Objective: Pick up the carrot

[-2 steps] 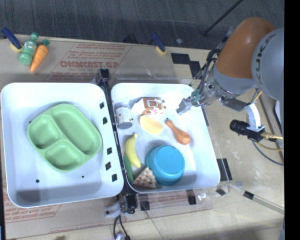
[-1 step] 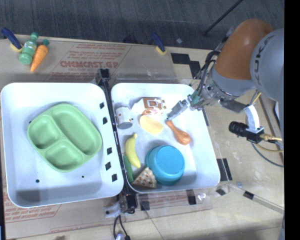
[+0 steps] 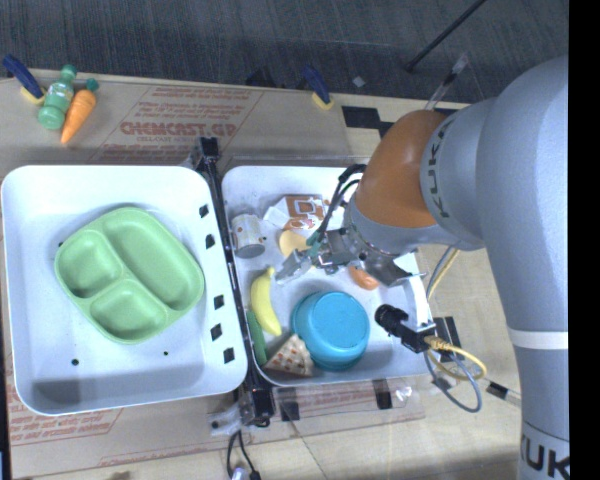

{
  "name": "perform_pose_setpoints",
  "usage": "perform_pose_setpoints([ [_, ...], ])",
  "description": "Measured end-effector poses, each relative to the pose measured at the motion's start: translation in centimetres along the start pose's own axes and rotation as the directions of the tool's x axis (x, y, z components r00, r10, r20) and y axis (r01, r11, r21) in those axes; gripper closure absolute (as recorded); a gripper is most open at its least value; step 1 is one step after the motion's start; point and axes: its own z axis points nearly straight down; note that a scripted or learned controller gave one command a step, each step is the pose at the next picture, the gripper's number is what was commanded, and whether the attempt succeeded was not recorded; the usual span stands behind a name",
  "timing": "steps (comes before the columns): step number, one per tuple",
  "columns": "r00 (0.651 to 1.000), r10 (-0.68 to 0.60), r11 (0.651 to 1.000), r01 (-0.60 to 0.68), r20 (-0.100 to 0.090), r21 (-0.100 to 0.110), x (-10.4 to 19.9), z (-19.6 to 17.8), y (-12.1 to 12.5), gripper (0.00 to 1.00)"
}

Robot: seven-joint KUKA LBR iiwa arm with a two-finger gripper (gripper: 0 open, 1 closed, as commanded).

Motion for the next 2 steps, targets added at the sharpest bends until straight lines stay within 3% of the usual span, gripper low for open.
perform_pose_setpoints([
  [1,0.968,-0.251,0.968,0.251,0.010,-0.006,-7.5,0.7,3.9,0.00],
  [2,1.000,0.019,1.000,-0.019,0.007,-0.011,-9.3,3.8,5.4,0.00],
])
